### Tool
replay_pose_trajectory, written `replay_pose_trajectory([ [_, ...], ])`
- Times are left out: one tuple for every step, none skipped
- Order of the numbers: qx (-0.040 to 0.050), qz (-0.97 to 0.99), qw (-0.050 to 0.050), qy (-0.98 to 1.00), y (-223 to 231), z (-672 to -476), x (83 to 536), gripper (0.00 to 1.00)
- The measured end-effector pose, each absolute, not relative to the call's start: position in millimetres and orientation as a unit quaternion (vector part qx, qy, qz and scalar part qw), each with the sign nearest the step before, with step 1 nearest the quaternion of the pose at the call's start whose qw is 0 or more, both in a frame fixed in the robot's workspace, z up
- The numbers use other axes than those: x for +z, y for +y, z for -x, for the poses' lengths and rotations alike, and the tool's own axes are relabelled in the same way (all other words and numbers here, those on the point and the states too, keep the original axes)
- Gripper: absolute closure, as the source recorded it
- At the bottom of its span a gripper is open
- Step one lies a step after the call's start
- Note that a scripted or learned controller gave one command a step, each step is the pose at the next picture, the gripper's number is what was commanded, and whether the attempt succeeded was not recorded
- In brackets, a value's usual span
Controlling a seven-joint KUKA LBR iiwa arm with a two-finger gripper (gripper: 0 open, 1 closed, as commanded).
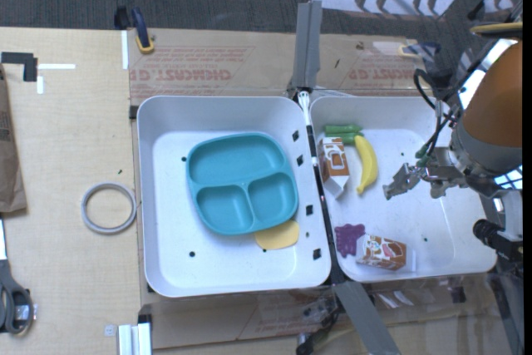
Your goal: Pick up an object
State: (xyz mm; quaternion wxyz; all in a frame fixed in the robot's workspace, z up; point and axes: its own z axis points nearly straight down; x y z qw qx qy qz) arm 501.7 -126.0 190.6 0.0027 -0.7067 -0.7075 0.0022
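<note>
We see the tool hanging over the right bin, just right of the banana; its fingers look parted a little and nothing sits between them, so we judge it empty-handed.

The task leaves the choice of object to us, and the banana is the nearest candidate. It lies on the bin floor, running up and down in the view, with a small carton just to its left and a green item at its top end. We expect it to be light, fairly firm yet easy to bruise, with a smooth curved skin that could roll out of a pinch. A hold across the middle of its length, fingers closing on the two long sides, seems safest.

The carton stands close enough that a finger coming down on the banana's left side may catch it (the right side is freer). Lower in the same bin lie a purple item and a second carton, well apart from the banana. The left bin holds a blue divided tray with a yellow piece peeking from under its lower edge. On the table to the left rests a tape ring.
</note>
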Motion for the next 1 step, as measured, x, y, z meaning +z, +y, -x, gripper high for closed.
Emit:
replay_pose_trajectory([
  [0.0007,0.507,0.002,-0.862,-101.6,-557.7,95.7,0.00],
])
